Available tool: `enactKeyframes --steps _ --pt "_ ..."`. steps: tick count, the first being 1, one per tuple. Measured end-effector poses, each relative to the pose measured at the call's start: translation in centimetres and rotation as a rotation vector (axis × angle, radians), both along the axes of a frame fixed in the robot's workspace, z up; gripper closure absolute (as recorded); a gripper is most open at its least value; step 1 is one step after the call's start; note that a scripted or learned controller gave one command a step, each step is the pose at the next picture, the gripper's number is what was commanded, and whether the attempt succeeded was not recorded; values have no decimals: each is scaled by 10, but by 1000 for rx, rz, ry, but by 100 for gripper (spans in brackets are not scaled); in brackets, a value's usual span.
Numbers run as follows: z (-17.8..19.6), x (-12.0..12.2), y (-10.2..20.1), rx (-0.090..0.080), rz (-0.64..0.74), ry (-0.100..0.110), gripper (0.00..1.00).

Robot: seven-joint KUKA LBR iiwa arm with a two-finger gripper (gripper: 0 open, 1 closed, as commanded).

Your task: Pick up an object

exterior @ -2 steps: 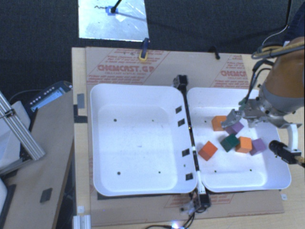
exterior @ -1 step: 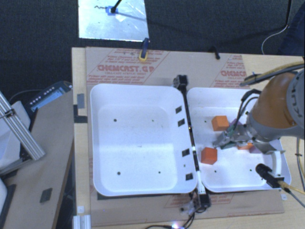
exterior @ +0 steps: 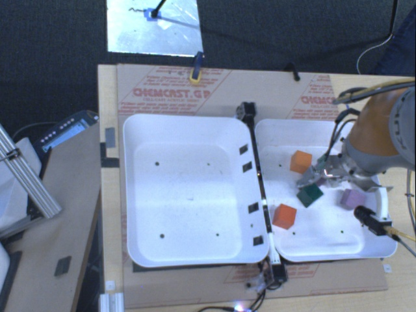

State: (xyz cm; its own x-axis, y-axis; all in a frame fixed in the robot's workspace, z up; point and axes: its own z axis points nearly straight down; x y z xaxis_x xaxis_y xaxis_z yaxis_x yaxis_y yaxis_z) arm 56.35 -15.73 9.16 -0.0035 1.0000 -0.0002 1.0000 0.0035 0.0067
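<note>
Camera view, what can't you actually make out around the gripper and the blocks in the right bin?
- Gripper: too blurred and small in the camera view to read its grip on the dark green block.
- Pale purple block: partly covered by the arm.
- Right bin: far right side hidden under the arm.
- Arm: cut off by the right edge.

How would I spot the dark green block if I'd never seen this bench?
Look at the right bin, where the gripper reaches in. The dark green block lies near that bin's middle, just under the gripper. Its neighbours are two orange blocks and a pale purple block; it alone is dark green.
</note>
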Motion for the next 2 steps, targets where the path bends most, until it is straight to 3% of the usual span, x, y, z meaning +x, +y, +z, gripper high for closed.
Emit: enactKeyframes --steps 1,2 --pt "8 0 -1 -1 -1 2 100" --pt "-8 76 55 2 8 15 100"
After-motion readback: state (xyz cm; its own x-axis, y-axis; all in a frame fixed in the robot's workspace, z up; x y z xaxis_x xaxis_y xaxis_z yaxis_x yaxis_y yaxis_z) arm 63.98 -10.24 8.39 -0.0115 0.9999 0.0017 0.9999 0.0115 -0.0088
